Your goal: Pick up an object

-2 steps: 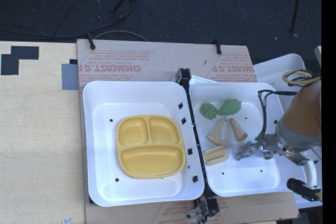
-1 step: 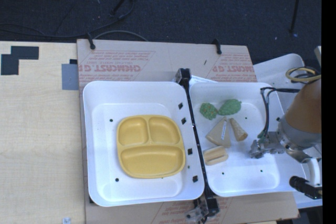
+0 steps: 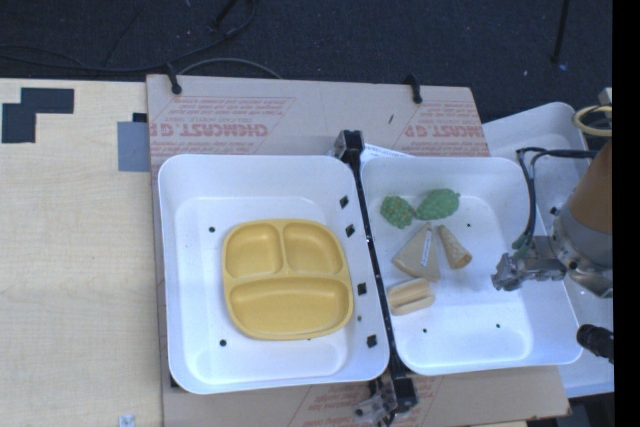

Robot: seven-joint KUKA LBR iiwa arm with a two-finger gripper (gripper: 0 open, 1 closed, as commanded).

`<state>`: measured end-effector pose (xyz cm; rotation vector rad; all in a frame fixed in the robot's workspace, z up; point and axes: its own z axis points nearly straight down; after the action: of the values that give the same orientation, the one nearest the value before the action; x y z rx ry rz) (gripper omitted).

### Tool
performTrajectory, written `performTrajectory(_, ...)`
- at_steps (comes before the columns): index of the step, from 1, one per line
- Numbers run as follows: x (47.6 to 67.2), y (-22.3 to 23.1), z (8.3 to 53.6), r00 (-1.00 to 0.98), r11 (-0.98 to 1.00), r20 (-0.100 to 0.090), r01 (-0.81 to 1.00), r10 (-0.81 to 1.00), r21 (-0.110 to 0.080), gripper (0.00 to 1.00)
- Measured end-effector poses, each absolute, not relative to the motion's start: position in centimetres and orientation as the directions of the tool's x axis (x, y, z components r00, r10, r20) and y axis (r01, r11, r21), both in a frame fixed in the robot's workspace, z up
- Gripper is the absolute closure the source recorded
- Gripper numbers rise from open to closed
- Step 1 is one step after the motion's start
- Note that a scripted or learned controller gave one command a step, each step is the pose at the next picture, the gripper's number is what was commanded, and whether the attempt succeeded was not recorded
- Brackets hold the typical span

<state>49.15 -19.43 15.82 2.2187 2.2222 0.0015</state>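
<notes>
Camera view: two white bins side by side on bench; left bin holds yellow divided plate, lying flat near its middle; right bin holds small items clustered at its left half: two green pieces side by side toward far wall, tan wedge just below them, orange cone touching wedge's right side, tan roll nearest divider; gripper low over right bin's right part, well apart from cluster, nothing seen between its tips; whether pincer wide or narrow: cannot tell.
</notes>
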Motion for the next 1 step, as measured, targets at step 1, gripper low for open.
performTrajectory(1,48.63,-19.44,20.23,-0.002,0.002,0.000,1.000,1.000,0.001,1.00)
